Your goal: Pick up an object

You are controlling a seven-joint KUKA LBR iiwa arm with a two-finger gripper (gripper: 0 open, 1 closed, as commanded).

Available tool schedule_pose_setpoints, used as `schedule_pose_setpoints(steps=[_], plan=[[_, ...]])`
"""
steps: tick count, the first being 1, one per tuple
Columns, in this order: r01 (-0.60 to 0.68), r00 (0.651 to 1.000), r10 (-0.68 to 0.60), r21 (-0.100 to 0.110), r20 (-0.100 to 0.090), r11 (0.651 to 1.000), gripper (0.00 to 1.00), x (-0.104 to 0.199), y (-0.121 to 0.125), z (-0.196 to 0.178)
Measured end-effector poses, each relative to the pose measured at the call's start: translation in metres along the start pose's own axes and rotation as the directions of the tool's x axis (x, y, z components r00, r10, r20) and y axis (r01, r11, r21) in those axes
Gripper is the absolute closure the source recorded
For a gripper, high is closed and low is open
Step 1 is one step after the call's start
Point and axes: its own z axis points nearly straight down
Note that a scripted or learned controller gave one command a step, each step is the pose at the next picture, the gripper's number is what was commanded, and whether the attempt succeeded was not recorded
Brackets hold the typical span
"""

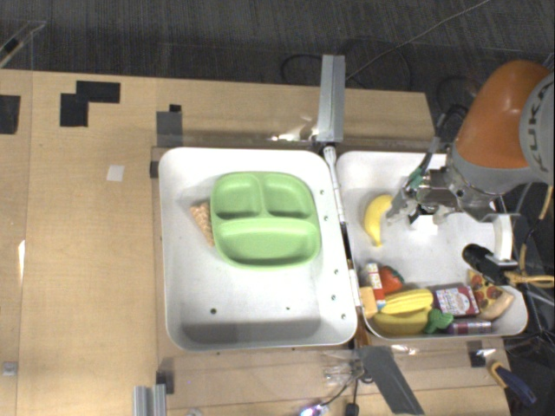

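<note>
In the right bin [451, 167] a small yellow banana [375, 217] lies near the left wall. My gripper [419, 211] hovers just right of it, over the bin's middle. The fingers [401, 209] stand apart with nothing between them, so the gripper is open. A pile of toy food crowds the bin's front edge: a yellow fruit [406, 308], a red piece [389, 279], a small bottle [371, 282], a red-labelled packet [455, 302], a green piece [440, 321] and a pizza slice [492, 296].
The left bin [186, 310] holds a green divided plate [264, 217] with a tan item [201, 222] tucked under its left edge. A metal divider rail [338, 232] separates the bins. The grey arm with its orange band [507, 115] enters from the right.
</note>
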Motion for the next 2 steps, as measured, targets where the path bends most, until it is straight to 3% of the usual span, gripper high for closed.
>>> schedule_pose_setpoints(steps=[1,2], plan=[[-0.014,1.0,0.014,-0.003,0.0,1.0,0.0,0.01,0.04,0.092],[-0.046,0.999,0.046,-0.003,0.0,0.999,0.0,0.051,0.058,-0.001]])
